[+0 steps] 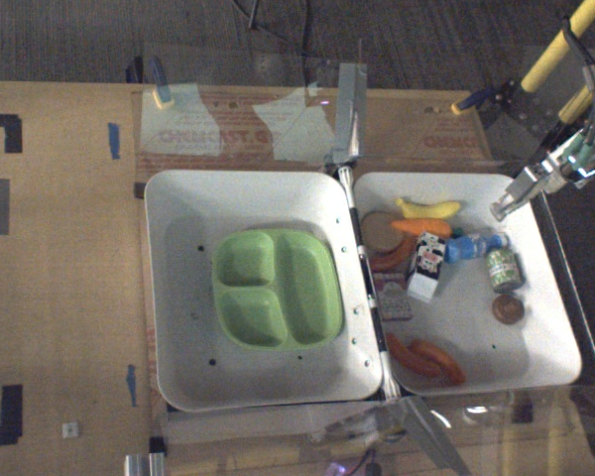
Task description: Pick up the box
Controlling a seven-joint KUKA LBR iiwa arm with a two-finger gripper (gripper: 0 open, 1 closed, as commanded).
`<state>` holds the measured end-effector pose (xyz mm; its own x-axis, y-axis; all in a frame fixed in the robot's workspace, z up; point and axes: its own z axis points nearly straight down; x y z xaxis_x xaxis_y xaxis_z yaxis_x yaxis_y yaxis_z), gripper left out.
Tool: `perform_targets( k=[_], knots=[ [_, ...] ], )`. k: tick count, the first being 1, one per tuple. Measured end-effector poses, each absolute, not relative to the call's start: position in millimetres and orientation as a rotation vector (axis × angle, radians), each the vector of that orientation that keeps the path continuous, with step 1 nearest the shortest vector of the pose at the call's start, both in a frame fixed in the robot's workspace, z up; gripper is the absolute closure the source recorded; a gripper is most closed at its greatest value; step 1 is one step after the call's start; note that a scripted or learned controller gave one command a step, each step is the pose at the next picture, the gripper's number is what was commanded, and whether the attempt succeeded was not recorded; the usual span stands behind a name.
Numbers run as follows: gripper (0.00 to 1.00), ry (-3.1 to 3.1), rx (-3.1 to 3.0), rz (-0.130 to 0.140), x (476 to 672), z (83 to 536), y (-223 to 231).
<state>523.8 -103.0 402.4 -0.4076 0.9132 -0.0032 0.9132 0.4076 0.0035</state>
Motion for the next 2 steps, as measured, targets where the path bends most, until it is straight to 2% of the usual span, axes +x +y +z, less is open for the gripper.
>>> perform_targets(
  k=[1, 2],
  knots=[
    [1.0, 2.627, 1.704, 0.004, 525.1, 413.4, -103.7],
    [1.0, 2.649, 1.679, 0.002, 492.9, 435.8, -91.0]
  ],
)
